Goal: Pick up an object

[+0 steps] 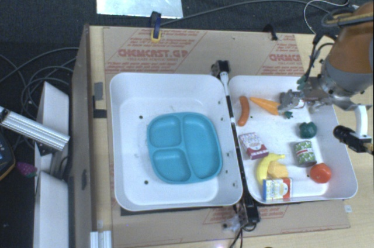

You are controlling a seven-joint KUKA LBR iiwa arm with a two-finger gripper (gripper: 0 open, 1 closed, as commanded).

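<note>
1. Carton (276, 189), small, red and blue on white: nearest the front wall of the right bin (345, 185), touching the banana.
2. Banana (266, 166), yellow, curved, with a yellow block (280, 170) just beside it.
3. Tomato (319, 172), red, round: front right part of the same bin.
4. Can (304, 152), green label, just behind the tomato.
5. Packet (252, 145), red and white, behind the banana, near the divider.
6. Tray (184, 146), blue, three compartments: middle of the left bin (131, 97).
7. Dark green lump (308, 129), behind the can.
8. Sausage (242, 110), orange-red, lying beside the divider.
9. Carrot (266, 104), orange, tip pointing toward the sausage, far end touching the gripper.
10. Gripper (287, 103), grey, low over the right bin's rear; finger spacing cannot be told, nothing seen held.
</note>
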